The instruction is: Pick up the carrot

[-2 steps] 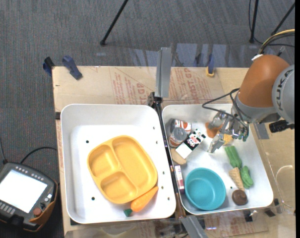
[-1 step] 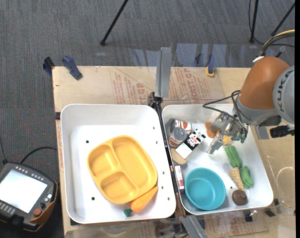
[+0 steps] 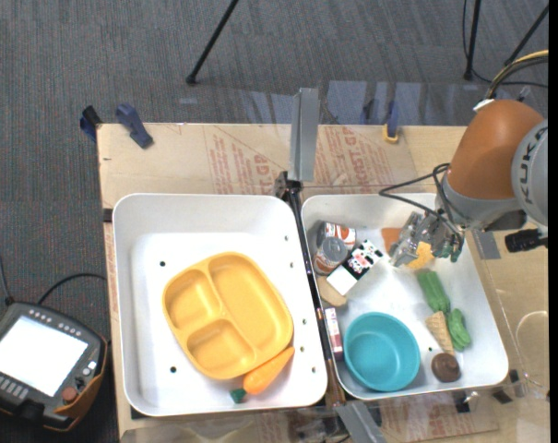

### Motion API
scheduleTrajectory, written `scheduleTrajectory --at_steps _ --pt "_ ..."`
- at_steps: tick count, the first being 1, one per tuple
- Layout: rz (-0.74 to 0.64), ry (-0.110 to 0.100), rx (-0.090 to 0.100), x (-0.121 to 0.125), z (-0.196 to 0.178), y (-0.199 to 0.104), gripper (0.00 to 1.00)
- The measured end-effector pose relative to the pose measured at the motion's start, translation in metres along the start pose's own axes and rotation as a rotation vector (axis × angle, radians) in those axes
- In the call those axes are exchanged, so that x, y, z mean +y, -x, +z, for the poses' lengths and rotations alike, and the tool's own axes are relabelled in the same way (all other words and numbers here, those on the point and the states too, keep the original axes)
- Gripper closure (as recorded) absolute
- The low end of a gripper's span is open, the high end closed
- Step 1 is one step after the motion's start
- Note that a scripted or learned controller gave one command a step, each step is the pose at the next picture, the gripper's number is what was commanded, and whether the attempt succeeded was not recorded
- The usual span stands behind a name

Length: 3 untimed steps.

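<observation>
Carrot (image 3: 267, 372) against left bin (image 3: 131, 220) front edge, beside plate (image 3: 227, 314); pincer (image 3: 424, 245) state unclear.

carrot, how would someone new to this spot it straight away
Look in the left white bin, at its near edge beside the yellow divided plastic plate. The orange tapered carrot with a green stub lies against the plate's lower right rim, the bin's one orange thing.
</observation>
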<state>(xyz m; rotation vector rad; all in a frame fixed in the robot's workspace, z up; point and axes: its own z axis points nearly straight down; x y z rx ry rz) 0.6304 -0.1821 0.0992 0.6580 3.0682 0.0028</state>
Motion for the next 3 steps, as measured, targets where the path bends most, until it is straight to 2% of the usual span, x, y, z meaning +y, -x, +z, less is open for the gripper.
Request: scheduleTrajectory --at_steps 1,2,3 --pt "0.077 -0.001 -0.014 -0.051 -0.112 -0.033 1.00" --pt "0.076 -0.002 0.002 -0.050 -0.104 -0.036 0.00" --pt "0.206 -0.003 0.014 -0.001 0.006 -0.024 0.00"
